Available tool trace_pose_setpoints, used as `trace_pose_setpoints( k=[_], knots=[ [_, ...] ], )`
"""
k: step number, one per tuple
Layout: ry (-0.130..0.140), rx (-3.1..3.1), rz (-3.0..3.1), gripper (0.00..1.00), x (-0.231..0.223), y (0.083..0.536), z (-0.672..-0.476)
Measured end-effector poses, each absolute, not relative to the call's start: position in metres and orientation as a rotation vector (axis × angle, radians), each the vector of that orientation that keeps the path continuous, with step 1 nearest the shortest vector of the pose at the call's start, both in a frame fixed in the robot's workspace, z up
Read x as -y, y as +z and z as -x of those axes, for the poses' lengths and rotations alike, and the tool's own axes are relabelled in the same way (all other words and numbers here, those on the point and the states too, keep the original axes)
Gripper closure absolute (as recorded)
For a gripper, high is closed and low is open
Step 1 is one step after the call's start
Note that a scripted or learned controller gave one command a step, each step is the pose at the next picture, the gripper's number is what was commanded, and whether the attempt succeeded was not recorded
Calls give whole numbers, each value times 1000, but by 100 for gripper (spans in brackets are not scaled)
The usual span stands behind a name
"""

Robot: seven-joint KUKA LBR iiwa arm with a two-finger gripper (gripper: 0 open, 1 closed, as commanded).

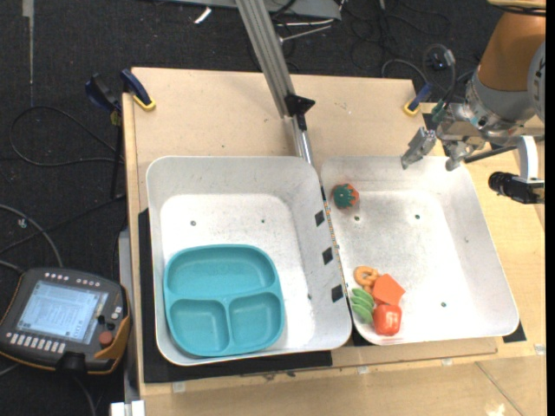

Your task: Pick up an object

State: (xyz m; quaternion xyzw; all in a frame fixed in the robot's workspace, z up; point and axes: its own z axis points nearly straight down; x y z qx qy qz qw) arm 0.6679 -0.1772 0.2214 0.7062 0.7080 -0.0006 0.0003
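Gripper (431, 152) up at the far right corner of the right bin (468, 258), hanging over the rim, two fingers spread apart with nothing between them. Orange-banded arm (512, 42) comes in from the right, wrist well clear of everything below.

Targets on offer: a small green-and-orange ball-like toy (345, 196) sits alone near the bin's left wall, toward the far end. Down at the near-left corner there's a tight huddle: an orange ring (366, 276), an orange block (388, 289), a green piece (362, 304) and a red piece (387, 320), all touching or just beside one another. Exact shapes in that huddle are hard to make out from up here, possibly toy food.

Left bin (173, 180) holds a teal divided tray (224, 299), not part of this pick.

My read: the lone toy is the smart choice. It stands apart, so the fingers can straddle it without nudging neighbours. Doing it well means travelling left across the bin, centring over the toy, keeping the fingers wide on the way down and minding the raised wall just beside it. The cluster is riskier: a closing finger would likely wedge between pieces or push one away.
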Motion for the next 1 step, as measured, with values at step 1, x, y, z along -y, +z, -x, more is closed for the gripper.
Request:
trace_pose_setpoints(
  k=[1],
  knots=[
    [0, -2224, -2214, 100, 177, 232, -669]
  ],
)
